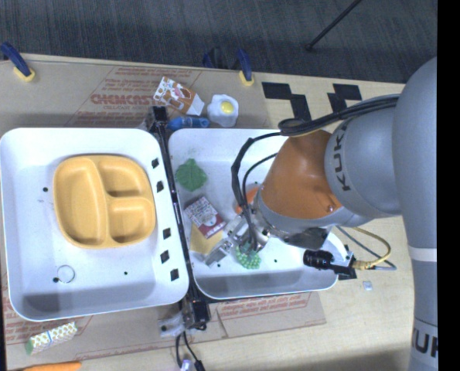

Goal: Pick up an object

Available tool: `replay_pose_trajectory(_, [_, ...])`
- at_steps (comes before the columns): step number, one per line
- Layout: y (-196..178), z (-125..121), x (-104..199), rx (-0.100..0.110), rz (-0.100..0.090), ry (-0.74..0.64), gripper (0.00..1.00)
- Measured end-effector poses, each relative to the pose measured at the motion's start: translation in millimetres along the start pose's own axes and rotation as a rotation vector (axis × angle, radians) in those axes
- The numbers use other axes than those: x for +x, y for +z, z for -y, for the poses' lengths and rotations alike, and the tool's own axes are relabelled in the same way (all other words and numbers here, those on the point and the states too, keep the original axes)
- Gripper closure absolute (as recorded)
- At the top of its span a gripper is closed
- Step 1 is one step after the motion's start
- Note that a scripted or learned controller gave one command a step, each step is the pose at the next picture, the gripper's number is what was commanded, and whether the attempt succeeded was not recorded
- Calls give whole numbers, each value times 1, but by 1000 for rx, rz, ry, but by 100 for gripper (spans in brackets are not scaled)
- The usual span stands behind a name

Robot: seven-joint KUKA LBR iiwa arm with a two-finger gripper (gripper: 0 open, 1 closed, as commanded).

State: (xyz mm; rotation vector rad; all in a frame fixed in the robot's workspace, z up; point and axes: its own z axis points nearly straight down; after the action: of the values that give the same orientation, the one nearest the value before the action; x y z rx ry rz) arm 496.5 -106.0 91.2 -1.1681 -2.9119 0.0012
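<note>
In the lower middle of the frame, inside the right white plastic bin (214, 284), the metal gripper (241, 242) hangs low over a small pile of stuff. I can't tell if its jaws are spread or pressed together; the big orange and grey arm (307, 180) hides too much.

The things to pick sit right there. A small green bumpy toy (250, 260) is just under the gripper. A yellow block (202, 243) is just to its left, and a red and white paper packet (203, 213) touches the block's top side. A flat green leaf-shaped piece (190, 175) lies apart, higher up in the bin.

What could go wrong, I think:
- The 3 close things are crowded, so the gripper may bump 1 away and grab nothing.
- The green toy looks round and bumpy, so it may roll or pop out.
- The packet is flat, so it's hard to get under.

Edges and room: the pile is near the bin's bottom wall, approx. mid-way along it, so there's not much space down there. The black strip (170, 207) between the 2 bins is near on the left. Up and left, by the leaf piece, the floor is more open. The left bin (28, 284) holds a yellow plastic tray w/ 3 parts (104, 199), well apart from all this.
</note>
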Motion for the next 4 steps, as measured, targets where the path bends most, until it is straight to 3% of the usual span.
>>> replay_pose_trajectory(1, [0,6,23,0,-1,68,0])
replay_pose_trajectory(3, [0,12,16,0,-1,-544,0])
replay_pose_trajectory(4, [-2,-12,4,-1,4,-865,0])
